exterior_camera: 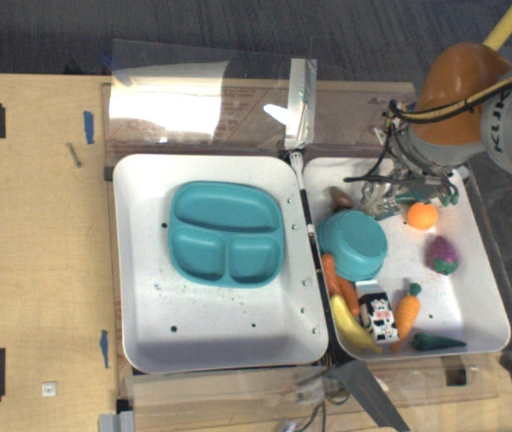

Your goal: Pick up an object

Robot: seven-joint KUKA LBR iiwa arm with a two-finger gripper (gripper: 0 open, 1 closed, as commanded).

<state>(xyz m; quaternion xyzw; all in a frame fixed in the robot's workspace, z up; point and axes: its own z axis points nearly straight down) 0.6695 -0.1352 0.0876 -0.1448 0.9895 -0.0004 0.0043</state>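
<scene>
The gripper (390,196), its grip impossible to read, is hovering by a small orange ball (422,216), seemingly light, smooth and roll-prone, likely best pinched across its middle.

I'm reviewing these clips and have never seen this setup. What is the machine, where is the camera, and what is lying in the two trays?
One camera looks down at a slant on a bench with two white bins. The grey and orange robot arm reaches in from the right; its gripper hangs over the right bin, and whether it holds anything cannot be told. The left bin holds a teal divided plate. The right bin holds a teal bowl, an orange, a purple fruit, a banana, carrots and a small toy car.
</scene>
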